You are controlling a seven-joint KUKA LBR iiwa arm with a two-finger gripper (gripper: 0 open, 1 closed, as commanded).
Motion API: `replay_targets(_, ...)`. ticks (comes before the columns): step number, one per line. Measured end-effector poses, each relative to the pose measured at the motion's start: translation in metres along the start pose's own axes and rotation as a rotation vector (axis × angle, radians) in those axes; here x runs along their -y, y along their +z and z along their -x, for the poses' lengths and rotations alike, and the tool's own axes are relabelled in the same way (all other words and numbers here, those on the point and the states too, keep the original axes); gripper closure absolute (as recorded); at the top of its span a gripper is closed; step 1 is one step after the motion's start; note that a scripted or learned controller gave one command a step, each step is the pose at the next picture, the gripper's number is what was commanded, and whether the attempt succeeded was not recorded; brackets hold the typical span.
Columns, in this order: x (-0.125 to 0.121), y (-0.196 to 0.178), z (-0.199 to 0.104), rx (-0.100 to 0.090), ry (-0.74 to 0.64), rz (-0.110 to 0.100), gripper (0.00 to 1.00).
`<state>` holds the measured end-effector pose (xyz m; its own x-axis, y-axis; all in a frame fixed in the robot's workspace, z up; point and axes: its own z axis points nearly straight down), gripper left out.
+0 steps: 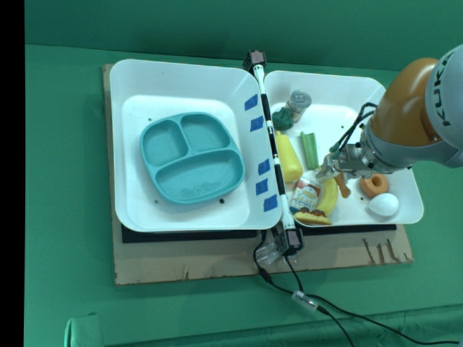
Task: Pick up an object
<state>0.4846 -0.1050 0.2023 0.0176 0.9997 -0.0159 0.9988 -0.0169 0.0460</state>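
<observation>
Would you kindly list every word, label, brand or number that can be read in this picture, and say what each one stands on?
"KU", white letters on the grey arm, cut off by the picture's edge.
Embossed mark on the teal divided plate, in its large compartment: too faint to read.
Printed label on the small packet in the right bin: too small to read.
Label on the small jar: blurred, unreadable.

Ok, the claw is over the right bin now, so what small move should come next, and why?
Probably a short, straight descent. The claw hangs over the right bin just above the banana, with the snack packet beside it and the donut and egg further right. Nothing visibly sits in the claw, so lowering onto the banana looks like the nearest chance of a pick.
</observation>
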Motion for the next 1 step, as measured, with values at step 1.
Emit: replay_targets(1,-0.0692,-0.0793,-0.0728,-0.015,-0.012,-0.035,1.0)
